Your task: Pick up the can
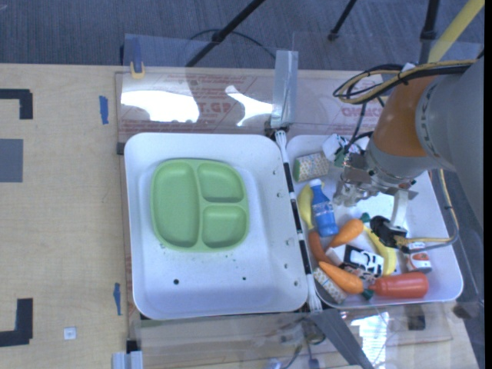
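In the right bin (450,229), a small white and orange cylinder that looks like the can (419,262) lies near the right wall, just above a red tube-like item (400,285). My gripper (350,192) hangs over the upper middle of this bin, below the orange wrist band (400,125). It is just right of a blue bottle (325,216) and well up and left of the can, apart from it. I see nothing held in the gripper.
The right bin is crowded: a speckled green block (311,165), bananas (305,204), carrots (347,232), a black and white item (364,260). The left bin (138,229) holds a green divided plate (200,204). A metal divider (285,91) stands behind the bins.
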`<state>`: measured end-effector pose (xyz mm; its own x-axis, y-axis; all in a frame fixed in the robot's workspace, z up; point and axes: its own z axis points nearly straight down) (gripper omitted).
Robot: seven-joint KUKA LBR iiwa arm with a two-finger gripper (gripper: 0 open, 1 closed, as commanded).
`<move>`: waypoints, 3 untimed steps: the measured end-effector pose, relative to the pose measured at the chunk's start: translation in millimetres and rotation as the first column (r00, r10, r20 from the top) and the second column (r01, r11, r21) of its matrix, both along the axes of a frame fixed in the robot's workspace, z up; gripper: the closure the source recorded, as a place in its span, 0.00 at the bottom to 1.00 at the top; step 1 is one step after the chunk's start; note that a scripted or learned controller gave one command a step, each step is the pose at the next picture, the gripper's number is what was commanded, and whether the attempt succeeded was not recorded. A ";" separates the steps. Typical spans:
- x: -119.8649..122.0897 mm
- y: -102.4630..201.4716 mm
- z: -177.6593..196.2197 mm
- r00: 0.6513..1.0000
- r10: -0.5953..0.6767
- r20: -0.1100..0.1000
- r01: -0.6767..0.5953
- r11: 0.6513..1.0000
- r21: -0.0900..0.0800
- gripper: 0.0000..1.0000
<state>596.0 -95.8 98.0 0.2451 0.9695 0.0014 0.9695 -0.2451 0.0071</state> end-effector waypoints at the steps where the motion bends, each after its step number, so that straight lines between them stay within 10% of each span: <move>1: 37.5 -20.8 85.1 0.838 -0.545 -0.008 0.545 0.838 -0.001 1.00; 2: 16.7 39.9 85.9 0.645 -0.764 -0.012 0.764 0.645 -0.003 1.00; 3: 33.7 -35.0 67.6 0.479 -0.878 -0.009 0.878 0.479 -0.002 1.00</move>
<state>629.7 -130.7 165.6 0.9685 0.2492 -0.0025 0.2492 -0.9685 -0.0009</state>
